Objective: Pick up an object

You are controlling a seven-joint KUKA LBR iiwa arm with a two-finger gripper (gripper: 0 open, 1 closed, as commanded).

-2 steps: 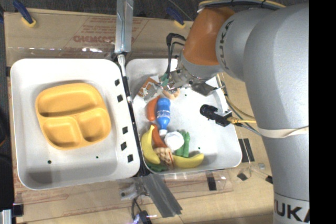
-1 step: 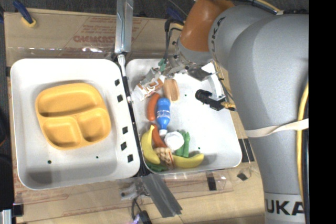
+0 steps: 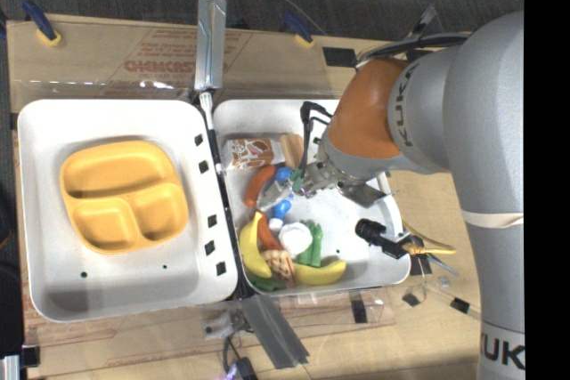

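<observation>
Presently, arm: it is reached in from 3 o'clock and is bent down over the right bin (image 3: 267,109).
Gripper (image 3: 307,181): it is seen low inside the right bin, near the middle, under the orange band. Whether it is apart or together cannot be told, and nothing is seen clamped in it.
Blue piece (image 3: 283,176): it is placed just beside the gripper, at its 9 o'clock; whether it is touched cannot be told.
Orange-red piece (image 3: 260,184): it is laid further out at 9 o'clock, tilted, beside the blue piece.
Snack packet (image 3: 249,153): it is found at 10 o'clock from the gripper, near the bin's far wall.
Wooden block (image 3: 291,149): it is found at 11 o'clock, near the gripper.
White round piece (image 3: 296,238): it is found at 6 o'clock, apart from the gripper, with a green piece (image 3: 316,246) touching it.
Banana (image 3: 254,258): it is curved along the near corner, at 7 o'clock.
Left bin (image 3: 53,116): a yellow divided tray (image 3: 125,196) is held in it, well apart from the gripper.
</observation>
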